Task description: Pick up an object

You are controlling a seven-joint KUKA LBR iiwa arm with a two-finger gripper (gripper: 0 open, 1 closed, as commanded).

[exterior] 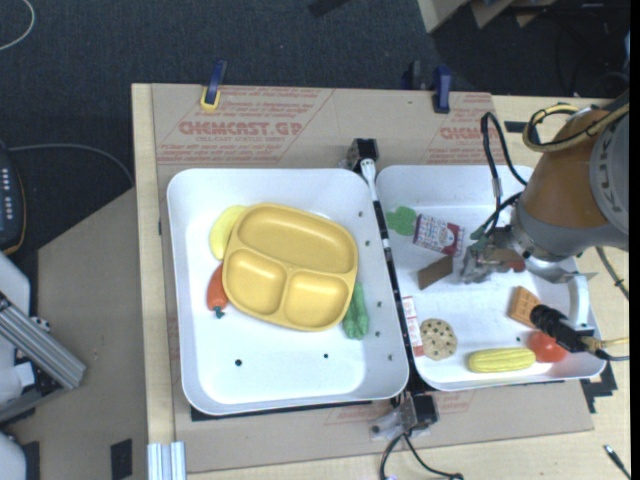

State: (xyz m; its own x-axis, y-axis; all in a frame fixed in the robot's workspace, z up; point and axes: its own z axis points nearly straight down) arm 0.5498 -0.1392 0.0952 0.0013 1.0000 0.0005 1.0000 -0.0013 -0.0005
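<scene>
My gripper (pixel 478 265) is low in the right bin (pixel 470 178), near its middle. Just to its left lies a brown flat piece (pixel 436 271), touching or almost touching the gripper tip. A red and white packet (pixel 436 232) lies just above that piece, with a green item (pixel 402 219) to its left. A round cookie (pixel 437 337) and a yellow corn cob (pixel 501 360) lie near the bin's front edge. A red tomato (pixel 546 347) and an orange-brown cracker (pixel 523 306) lie at the front right.
The left bin (pixel 190 298) holds a yellow divided plate (pixel 288 266), tilted over a yellow item (pixel 224 230). A red-orange pepper (pixel 216 292) lies at the plate's left and a green vegetable (pixel 356 315) at its right. A black cable (pixel 492 158) hangs by the arm.
</scene>
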